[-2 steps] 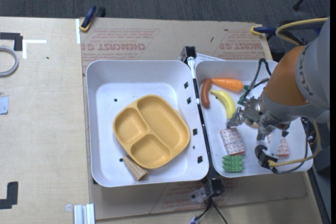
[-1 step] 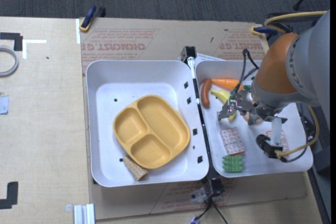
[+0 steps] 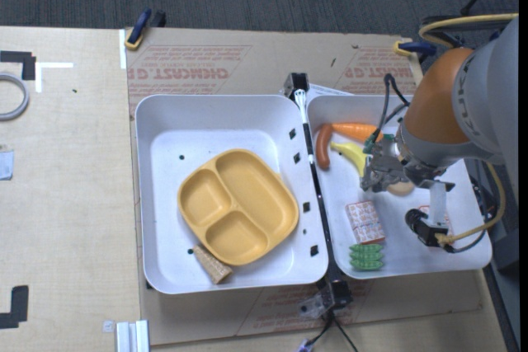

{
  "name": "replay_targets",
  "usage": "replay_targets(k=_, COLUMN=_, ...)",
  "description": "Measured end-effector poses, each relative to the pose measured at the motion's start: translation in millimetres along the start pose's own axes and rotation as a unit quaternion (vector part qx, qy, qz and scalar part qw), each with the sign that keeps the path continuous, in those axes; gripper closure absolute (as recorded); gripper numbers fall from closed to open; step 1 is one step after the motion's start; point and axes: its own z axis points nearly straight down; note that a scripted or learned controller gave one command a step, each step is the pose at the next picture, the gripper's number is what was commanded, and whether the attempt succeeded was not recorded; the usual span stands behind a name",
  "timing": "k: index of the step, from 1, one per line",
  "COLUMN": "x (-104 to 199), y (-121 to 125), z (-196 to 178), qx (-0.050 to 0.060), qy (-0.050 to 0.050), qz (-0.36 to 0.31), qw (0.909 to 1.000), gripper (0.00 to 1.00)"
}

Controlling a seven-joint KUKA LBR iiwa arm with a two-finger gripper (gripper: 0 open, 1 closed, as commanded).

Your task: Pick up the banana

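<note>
Over the right bin (image 3: 462,260), seen from above: gripper (image 3: 381,176) low, finger state impossible to tell under the wrist. Just left of gripper, banana (image 3: 350,154), partly hidden, lying beside sausage (image 3: 322,146) and below carrot (image 3: 356,129). Probably closing on the fruit. Best to centre across its curved middle, keep clear of the carrot, squeeze gently, then lift straight up
</note>
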Motion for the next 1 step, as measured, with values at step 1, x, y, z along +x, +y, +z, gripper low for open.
replay_targets(k=1, x=29.4, y=53.1, z=-90.2, qx=0.000, qy=0.000, qz=-0.058, qw=0.9983, gripper=1.00)
